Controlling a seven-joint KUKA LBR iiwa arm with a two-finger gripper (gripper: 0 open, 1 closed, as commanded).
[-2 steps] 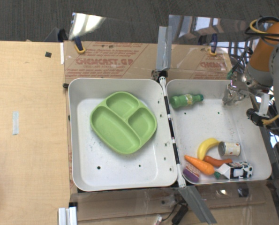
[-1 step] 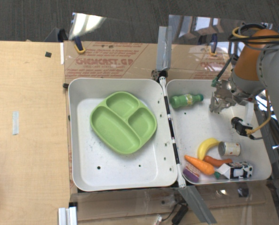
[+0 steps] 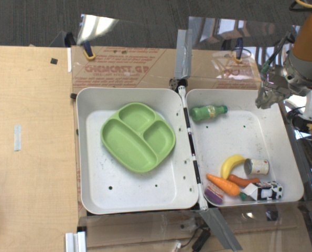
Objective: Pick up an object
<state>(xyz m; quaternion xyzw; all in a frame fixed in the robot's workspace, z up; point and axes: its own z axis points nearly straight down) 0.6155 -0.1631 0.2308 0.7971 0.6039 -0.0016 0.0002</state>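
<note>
Two white bins on a wooden bench

The left bin [image 3: 87, 140] and right bin [image 3: 281, 140] sit side by side, touching; brown cardboard [image 3: 124, 67] lies behind them, and the bench [image 3: 30, 140] stretches away to the left.

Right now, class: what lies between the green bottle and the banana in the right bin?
Bare white bin floor, in the camera view; nothing sits between the green bottle and the banana.

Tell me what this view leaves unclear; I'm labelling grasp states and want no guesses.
- Gripper, camera view: small and blurred at the right bin's far corner; finger state unreadable.
- Carrot: its tip sits behind the purple item.
- Arm: cut by the right edge.
</note>
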